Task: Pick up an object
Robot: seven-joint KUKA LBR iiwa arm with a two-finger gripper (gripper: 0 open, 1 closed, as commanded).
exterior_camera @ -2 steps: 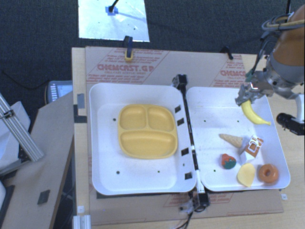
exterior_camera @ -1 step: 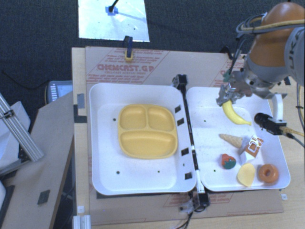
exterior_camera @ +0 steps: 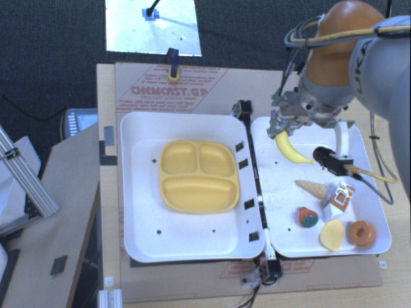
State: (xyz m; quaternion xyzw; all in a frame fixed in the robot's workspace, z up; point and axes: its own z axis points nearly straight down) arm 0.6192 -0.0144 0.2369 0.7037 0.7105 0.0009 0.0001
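the gripper [exterior_camera: 281, 127], open or closed i cannot tell, has the curved yellow plastic banana [exterior_camera: 292, 150] trailing from just under its jaws: probably light, stiff, slick, best pinched mid-curve.

Upper end of the banana [exterior_camera: 293, 151] under the end effector [exterior_camera: 281, 129], print on the small carton [exterior_camera: 340, 197] illegibly small

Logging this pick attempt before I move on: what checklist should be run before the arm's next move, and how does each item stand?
1. The gripper is over the right bin: ok.
2. The gripper is at the upper end of the banana: ok.
3. The banana is actually gripped: cannot tell.
4. The banana lies apart from the cone: ok.
5. The yellow tray sits in the left bin, away from the arm: ok.
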